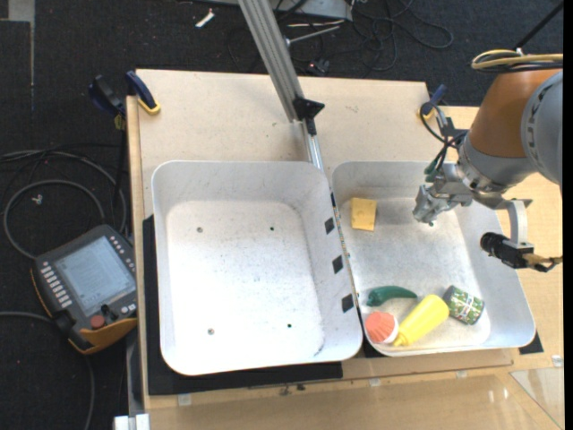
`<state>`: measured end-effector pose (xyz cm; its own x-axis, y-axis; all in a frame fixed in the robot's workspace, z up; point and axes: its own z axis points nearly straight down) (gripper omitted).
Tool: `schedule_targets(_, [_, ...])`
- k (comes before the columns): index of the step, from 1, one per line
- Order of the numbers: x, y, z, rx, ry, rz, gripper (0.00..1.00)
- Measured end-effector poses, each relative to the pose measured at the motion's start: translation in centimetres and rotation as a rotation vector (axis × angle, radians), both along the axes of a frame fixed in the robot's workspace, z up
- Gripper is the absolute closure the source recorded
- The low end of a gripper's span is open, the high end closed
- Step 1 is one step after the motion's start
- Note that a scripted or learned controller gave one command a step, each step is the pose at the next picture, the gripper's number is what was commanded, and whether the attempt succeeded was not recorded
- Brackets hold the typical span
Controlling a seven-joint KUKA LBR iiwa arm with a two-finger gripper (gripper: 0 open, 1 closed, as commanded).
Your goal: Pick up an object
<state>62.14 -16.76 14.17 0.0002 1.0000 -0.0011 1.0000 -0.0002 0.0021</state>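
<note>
Nearest the camera, along the front wall of the right bin [501, 334], sits a cluster: a red ball-like piece [381, 327] touching a yellow bottle-shaped toy [421, 319], a green curved piece [390, 294] just behind them, and a small green patterned can [464, 305] lying on its side beside the bottle's far end. The left bin [179, 240] stands alongside on the desk [224, 115]. Further back, a yellow sponge-like block [363, 213] lies alone near the right bin's rear left corner. The gripper [428, 213] hovers to the right of that block, apart from it, nothing between its fingers; whether they stand wide or narrow cannot be told. Judgement: the block is the closest candidate, probably light, soft and compressible with a non-slippery surface; grip across its two flat side faces, centred. The can looks stiff and may roll; the bottle is crowded by neighbours.
</note>
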Motion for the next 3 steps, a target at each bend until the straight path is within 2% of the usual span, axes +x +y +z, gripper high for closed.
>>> schedule_targets(2, [-1.0, -0.1, 12.3, -0.002, -0.006, 0.002, 1.00])
schedule_targets(3, [-0.9, -0.1, 12.9, 0.000, -0.001, 0.002, 1.00])
